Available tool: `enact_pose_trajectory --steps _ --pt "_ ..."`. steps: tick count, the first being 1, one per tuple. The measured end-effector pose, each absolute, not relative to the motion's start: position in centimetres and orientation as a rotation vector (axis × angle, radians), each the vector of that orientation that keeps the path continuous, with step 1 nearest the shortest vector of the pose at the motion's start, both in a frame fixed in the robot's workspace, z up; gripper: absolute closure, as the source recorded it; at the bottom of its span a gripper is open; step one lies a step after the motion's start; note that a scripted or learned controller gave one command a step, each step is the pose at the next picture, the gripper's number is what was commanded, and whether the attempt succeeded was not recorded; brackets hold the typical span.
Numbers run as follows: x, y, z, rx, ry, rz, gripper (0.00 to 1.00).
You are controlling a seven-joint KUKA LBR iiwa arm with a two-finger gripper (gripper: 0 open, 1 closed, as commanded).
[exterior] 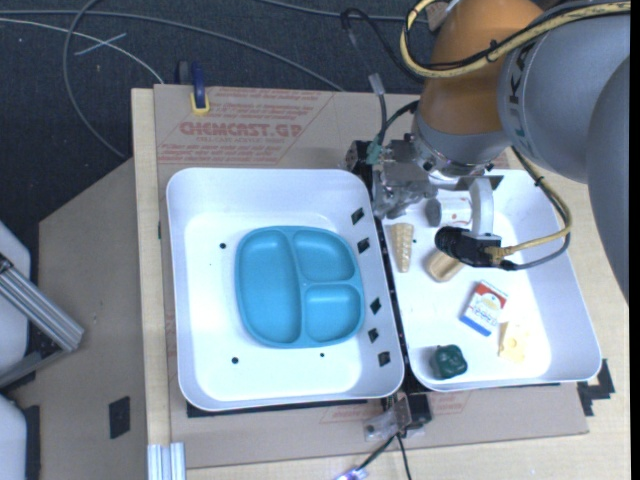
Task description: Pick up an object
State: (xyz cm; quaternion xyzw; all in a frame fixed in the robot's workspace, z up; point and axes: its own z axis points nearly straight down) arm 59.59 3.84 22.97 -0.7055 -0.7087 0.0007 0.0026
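Note:
My gripper (409, 206) hangs over the far left corner of the right bin (560, 298), open, with bare bin floor between its fingers. Just in front of it lies a pale waffle cone (402, 244), pointing toward the near side and apart from the fingertips. To the cone's right is a tan chunk (441, 265). Further toward the near side are a small red, white and blue box (484, 308), a yellow piece (513, 343) and a dark green object (447, 360).
The left bin (200, 268) holds a blue divided plate (298, 285). The wall between the two bins (385, 288) runs just left of the cone. The grey arm with its orange band (480, 28) covers the right bin's far side.

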Motion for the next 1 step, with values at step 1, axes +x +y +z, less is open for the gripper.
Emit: enact_pose_trajectory --steps 1 --pt "57.41 7.82 22.84 -2.214 -2.222 0.003 1.00"
